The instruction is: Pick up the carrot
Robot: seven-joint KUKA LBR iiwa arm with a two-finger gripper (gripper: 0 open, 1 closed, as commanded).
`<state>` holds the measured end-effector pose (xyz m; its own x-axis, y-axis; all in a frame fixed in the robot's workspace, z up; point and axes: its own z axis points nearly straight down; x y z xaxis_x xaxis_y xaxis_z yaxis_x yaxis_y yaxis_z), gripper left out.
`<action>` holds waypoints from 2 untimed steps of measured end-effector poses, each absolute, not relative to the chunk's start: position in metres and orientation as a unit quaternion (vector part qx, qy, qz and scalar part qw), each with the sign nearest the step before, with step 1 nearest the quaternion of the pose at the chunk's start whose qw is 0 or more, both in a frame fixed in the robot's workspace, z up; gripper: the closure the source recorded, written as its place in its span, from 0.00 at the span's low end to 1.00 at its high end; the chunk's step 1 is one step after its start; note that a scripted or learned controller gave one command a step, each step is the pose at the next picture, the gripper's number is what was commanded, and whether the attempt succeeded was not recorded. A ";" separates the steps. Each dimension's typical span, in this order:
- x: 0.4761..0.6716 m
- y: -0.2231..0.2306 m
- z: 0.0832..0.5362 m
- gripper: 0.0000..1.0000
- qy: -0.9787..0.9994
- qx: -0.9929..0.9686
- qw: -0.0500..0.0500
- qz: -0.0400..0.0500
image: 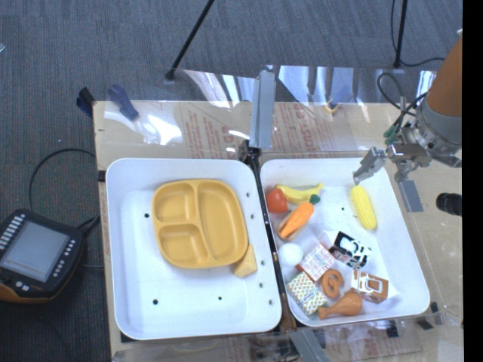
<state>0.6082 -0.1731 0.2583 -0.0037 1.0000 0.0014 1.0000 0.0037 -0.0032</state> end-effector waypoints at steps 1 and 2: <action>0.617 -0.070 0.182 0.00 -0.730 -0.684 0.005 0.003; 0.592 -0.081 0.090 0.00 -0.713 -0.701 0.005 0.004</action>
